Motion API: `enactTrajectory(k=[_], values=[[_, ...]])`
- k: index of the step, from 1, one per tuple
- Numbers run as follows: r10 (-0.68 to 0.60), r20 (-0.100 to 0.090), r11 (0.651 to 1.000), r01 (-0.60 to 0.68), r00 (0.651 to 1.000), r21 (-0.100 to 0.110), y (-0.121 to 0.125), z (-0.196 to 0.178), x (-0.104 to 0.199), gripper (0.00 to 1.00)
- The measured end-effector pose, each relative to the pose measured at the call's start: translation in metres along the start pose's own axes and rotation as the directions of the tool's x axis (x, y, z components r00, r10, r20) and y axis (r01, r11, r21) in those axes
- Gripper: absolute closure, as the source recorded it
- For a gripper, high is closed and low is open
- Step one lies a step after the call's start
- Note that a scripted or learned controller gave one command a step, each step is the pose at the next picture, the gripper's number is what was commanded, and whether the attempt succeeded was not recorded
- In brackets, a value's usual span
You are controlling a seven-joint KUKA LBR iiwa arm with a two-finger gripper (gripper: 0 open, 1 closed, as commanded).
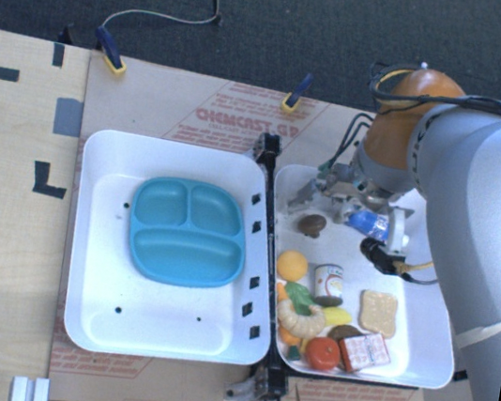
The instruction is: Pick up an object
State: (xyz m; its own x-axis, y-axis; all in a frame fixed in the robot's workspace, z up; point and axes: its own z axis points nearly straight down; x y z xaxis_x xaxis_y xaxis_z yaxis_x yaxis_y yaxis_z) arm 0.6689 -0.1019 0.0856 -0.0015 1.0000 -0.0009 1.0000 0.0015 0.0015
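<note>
Toy food lies heaped in the right-hand bin (422, 314), most of it toward the near end, and the gripper (321, 189) hangs over the far end of that same bin, well apart from the heap. Closest to it is a small dark brown lump (311, 223), rounded and dull, just below the gripper on the white floor. A blue, shiny piece (367, 224) shows beside the wrist; I cannot tell whether it belongs to the arm or lies loose. From where I stand I cannot tell whether the gripper is spread or closed, and nothing shows between its tips. Further down sit a smooth orange ball (292, 266), a small round can (328, 280) with a printed label, and a pale, rough-looking square cracker (378, 312). Nearest the front rim lie a red tomato shape (323, 352), glossy, and a red-and-white printed box (366, 352). The left bin (95, 245) holds a light blue plastic tray (188, 232), smooth, with rounded corners and three shallow compartments. Both bins rest on brown cardboard (235, 121) with red lettering.
</note>
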Motion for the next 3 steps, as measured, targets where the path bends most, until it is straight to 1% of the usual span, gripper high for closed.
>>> enactTrajectory(k=[1,2,3], values=[[0.001,0.001,1.000,-0.001,1.000,0.000,0.000,0.000,0.007,0.00],[0.000,0.001,1.000,0.000,1.000,-0.001,-0.010,0.000,0.001,0.00],[-0.001,-0.002,1.000,0.001,1.000,0.000,0.000,0.000,-0.003,0.00]])
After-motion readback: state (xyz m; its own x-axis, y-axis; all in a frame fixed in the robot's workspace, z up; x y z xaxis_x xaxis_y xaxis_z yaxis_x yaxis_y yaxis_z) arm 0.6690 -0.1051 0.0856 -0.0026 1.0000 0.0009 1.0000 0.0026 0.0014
